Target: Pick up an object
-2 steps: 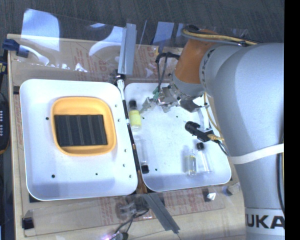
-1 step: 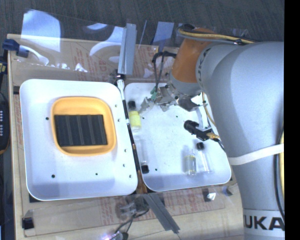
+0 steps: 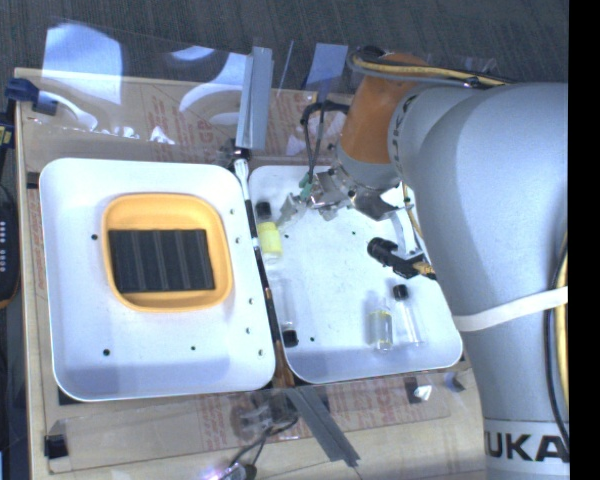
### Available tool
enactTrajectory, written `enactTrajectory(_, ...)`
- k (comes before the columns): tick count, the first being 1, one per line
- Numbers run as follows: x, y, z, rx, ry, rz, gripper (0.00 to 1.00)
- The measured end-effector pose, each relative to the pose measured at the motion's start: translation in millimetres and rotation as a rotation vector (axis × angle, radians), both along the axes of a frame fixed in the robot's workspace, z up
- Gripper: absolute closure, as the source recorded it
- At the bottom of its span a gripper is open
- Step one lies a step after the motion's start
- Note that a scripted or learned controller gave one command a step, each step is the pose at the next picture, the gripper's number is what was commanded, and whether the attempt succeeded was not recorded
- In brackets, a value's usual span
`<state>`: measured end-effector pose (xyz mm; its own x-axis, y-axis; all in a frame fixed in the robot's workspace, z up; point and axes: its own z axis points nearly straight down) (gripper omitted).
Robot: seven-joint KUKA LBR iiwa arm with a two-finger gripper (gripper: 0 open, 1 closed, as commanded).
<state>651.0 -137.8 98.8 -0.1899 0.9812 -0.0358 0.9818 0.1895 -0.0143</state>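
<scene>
Hovering at the right bin's [image 3: 435,353] twelve o'clock edge, the pincer [image 3: 315,196] hangs low; whether it is open or closed, I cannot tell. A yellow object [image 3: 269,238] lies at its seven o'clock, a clear bottle [image 3: 382,326] toward five o'clock.

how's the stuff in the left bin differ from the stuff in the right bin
The left bin holds one large yellow tray with a dark ribbed insert; the right bin holds several small loose things, such as a yellow piece and a clear bottle. The tray sits centred; the small items lie scattered. Both bins are shallow and white.
</scene>
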Motion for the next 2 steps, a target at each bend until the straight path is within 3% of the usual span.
enactTrajectory(2,1.9,2.2,2.6,-0.002,-0.002,0.057,0.00)
